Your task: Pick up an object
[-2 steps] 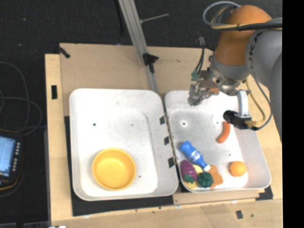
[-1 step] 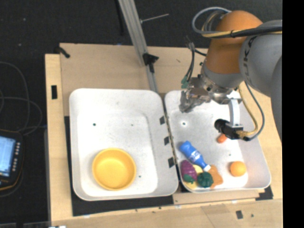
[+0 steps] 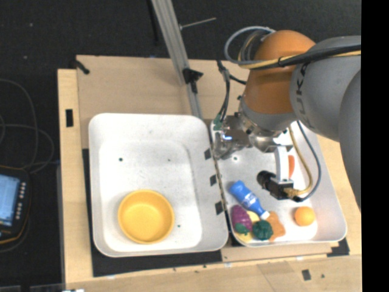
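The arm's orange band [image 3: 276, 72] loomed at upper right, the gripper [image 3: 226, 140] low over the right bin [image 3: 331, 212]; its state I could not tell. Nothing looked picked: blue bottle [image 3: 248, 198] and orange ball [image 3: 303, 216] lay at lower right.

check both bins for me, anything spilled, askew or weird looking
Nothing spilled or damaged. The yellow bowl sits upright in the left bin. The blue bottle lies on its side among toys crowded into the right bin's near corner.
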